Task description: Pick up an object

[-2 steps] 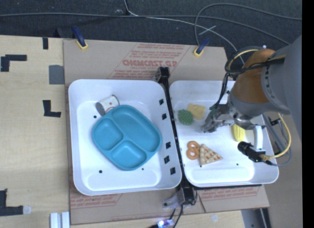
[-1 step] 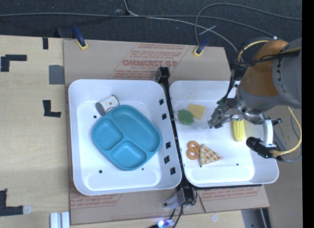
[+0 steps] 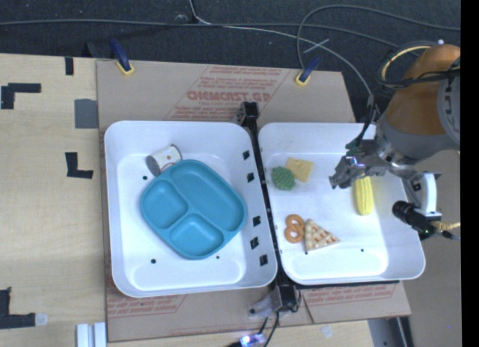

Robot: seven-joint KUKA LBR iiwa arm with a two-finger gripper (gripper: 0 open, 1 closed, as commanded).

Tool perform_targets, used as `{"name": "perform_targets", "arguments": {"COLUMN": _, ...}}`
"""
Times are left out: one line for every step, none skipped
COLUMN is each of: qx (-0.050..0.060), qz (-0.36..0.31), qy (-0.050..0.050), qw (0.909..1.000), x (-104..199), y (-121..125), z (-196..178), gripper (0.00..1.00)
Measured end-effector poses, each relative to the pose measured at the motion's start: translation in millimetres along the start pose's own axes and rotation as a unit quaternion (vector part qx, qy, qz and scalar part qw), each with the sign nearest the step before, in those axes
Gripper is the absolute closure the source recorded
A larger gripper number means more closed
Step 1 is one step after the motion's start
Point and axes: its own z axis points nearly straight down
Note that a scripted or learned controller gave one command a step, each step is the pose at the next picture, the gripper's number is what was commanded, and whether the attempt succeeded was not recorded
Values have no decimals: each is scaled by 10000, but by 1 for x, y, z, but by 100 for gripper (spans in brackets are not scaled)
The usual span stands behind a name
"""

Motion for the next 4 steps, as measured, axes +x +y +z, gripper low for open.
{"name": "perform_targets", "arguments": {"qx": -10, "qz": -5, "qy": -4, "qw": 10000, "x": -1, "y": -1, "z": -43, "gripper": 100}}
{"name": "perform_targets", "arguments": {"qx": 14, "qz": -29, "qy": 9, "qw": 10000, "x": 56, "y": -6, "z": -48, "gripper": 100}}
{"name": "perform_targets", "arguments": {"qx": 28, "qz": -23, "qy": 7, "qw": 10000, "x": 108, "y": -24, "z": -35, "gripper": 100}}
{"name": "perform_targets", "arguments": {"qx": 26, "qz": -26, "qy": 8, "qw": 10000, "x": 153, "y": -41, "z": -33, "gripper": 100}}
